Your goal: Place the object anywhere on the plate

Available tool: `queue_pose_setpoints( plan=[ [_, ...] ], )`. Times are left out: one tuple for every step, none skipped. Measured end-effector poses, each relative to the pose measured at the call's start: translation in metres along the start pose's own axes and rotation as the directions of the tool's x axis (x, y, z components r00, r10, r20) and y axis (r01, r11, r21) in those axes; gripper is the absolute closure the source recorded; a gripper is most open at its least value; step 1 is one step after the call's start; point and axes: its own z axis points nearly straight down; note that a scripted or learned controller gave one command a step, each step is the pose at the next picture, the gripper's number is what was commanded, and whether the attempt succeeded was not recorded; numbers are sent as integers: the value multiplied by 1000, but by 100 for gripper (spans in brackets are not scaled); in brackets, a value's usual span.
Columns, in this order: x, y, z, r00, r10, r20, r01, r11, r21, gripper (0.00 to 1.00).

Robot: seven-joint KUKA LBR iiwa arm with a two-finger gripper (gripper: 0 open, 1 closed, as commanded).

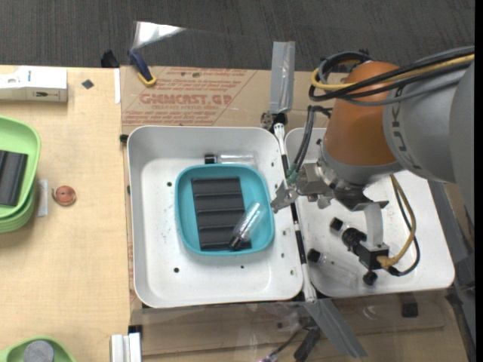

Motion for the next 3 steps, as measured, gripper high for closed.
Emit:
queue_pose_setpoints(
  plan=[
    [0, 0, 0, 1000, 0, 0, 0, 1000, 0, 0],
    [0, 0, 0, 1000, 0, 0, 0, 1000, 0, 0],
    [0, 0, 0, 1000, 0, 0, 0, 1000, 0, 0]
  ],
)
